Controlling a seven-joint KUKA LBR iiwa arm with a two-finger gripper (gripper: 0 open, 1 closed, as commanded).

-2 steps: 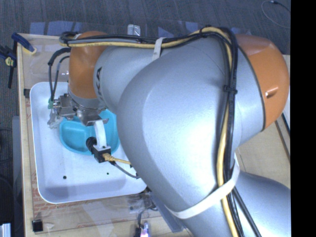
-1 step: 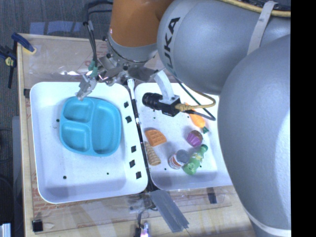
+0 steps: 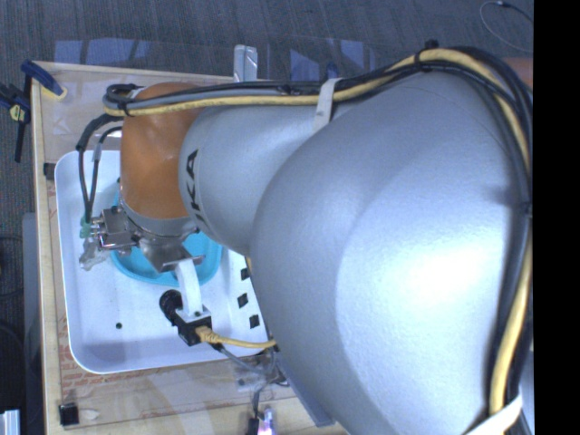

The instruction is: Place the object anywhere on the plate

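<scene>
A blue plate [image 3: 136, 265] lies in the left white bin [image 3: 77, 234], and the wrist covers most of it. My gripper [image 3: 154, 254] hangs straight over the plate, with the orange band of the arm above it. The big grey arm blocks the middle and right of the view. I cannot make out any object under the wrist or on the showing rim of the plate.
The left bin's floor shows bare white at its left and front parts. A small dark speck [image 3: 119, 325] lies on the bin floor near the front. Wooden bench edge [image 3: 45, 243] runs along the left, with a blue clamp [image 3: 41, 75] at the far corner.
</scene>
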